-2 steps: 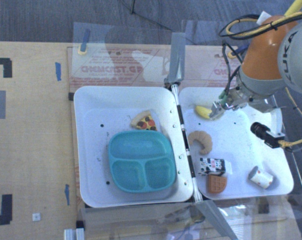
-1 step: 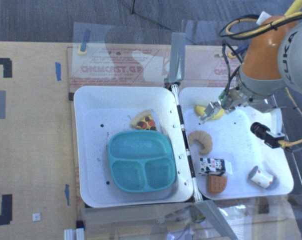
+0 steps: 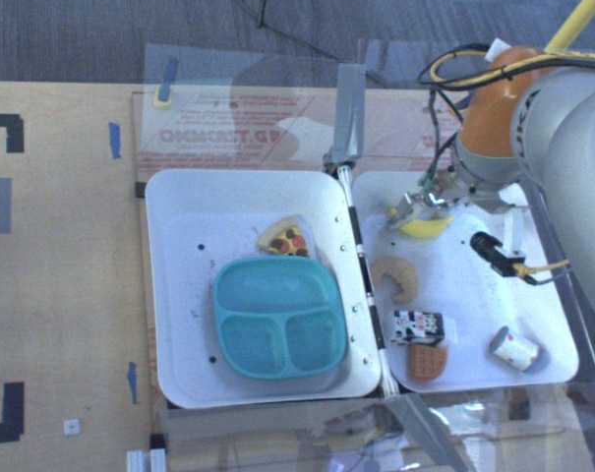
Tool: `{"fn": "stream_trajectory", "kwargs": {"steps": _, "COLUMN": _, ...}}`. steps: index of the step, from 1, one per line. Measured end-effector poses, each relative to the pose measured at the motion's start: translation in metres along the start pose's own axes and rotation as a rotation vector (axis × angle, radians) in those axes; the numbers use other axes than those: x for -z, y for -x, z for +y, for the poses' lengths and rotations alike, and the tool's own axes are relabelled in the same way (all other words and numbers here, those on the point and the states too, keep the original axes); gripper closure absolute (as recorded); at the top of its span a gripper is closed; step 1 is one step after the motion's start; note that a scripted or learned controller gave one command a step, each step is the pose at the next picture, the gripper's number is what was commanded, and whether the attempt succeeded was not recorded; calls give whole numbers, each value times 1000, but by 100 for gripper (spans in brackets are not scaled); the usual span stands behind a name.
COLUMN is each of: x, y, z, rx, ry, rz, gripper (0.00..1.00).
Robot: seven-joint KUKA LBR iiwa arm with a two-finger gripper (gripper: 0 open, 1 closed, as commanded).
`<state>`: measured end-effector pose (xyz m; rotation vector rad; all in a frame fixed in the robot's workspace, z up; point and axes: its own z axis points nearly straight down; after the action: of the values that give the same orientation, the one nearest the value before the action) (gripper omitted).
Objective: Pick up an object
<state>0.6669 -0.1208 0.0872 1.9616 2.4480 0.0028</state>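
Floor: grey carpet (image 3: 100, 8) runs along the far edge of the scene, with dark cables lying on it.
Desk: pale wooden desk (image 3: 61, 264) with black corner marks and small strips of blue tape (image 3: 114, 140); a clear sheet with red print (image 3: 228, 126) lies behind the bins.
Left bin: shallow white left bin (image 3: 179, 190), holding a teal divided tray (image 3: 277, 318) in its near half and a toy pizza slice (image 3: 285, 239) just beyond the tray's far edge, touching or nearly touching it.
Right bin: shallow white right bin (image 3: 474, 303), side by side with the left one, holding five loose things.
Banana: yellow banana (image 3: 427, 228) lies in the far left part of the right bin, directly below the gripper.
Croissant: brown croissant (image 3: 399, 276) sits just nearer than the banana, close to the bin's left wall.
Carton: black-and-white patterned carton (image 3: 418, 326) lies on its side, near the croissant.
Waffle: orange waffle (image 3: 427, 362) rests just beside the carton, at the near left corner.
Cup: small white cup (image 3: 513, 348) lies tipped over at the near right, well apart from the rest.
Arm: grey arm (image 3: 563, 136) with its orange band (image 3: 494, 106) reaches in from the right over the far side of the right bin.
Gripper: gripper (image 3: 422, 203) is low over the banana; contact cannot be told.
Grip state: wide or narrow cannot be told from this angle.
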Motion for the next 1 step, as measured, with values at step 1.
{"fn": "stream_trajectory", "kwargs": {"steps": 1, "x": 13, "y": -2, "z": 3, "rx": 7, "ry": 6, "rz": -5, "gripper": 100}}
